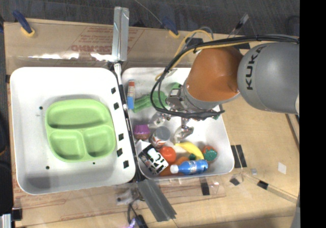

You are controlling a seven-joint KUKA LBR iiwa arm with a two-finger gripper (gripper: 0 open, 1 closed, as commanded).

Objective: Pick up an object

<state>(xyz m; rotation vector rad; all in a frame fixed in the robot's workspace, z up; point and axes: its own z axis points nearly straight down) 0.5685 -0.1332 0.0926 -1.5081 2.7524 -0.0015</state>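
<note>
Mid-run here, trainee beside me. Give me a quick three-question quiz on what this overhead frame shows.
1. True or false: the green divided tray lies in the right bin.
2. Which lies nearest the right bin's front wall? A. blue bottle B. marker C. purple object
3. Fill in: the gripper hangs over the ____ bin.

Key: 1 false, it lies in the left bin. 2 A. 3 right.

The claw (172, 126) hangs over the right bin (224, 140), above a banana (189, 148) and bottle (189, 168); a green tray (80, 129) fills the left bin (25, 120).
</note>
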